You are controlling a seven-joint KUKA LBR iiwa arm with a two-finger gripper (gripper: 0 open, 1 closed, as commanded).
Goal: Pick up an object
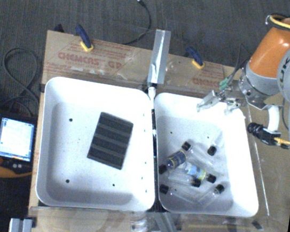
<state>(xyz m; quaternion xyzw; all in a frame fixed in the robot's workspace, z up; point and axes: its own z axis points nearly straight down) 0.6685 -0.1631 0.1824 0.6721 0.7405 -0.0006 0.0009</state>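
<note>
End effector [218, 101] above the right bin's [247, 155] far rim, fingers spread wide with nothing between them, arm cut off at right, heap of clear black-capped bottles [194, 169] in that bin, outlines hard to separate, dark ribbed slab [110, 140] in left bin [54, 142]

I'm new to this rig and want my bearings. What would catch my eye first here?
The dark ribbed block lying alone in the left bin stands out. Next, the heap of clear bottles with black caps in the right bin, with the hand above its far edge.
</note>
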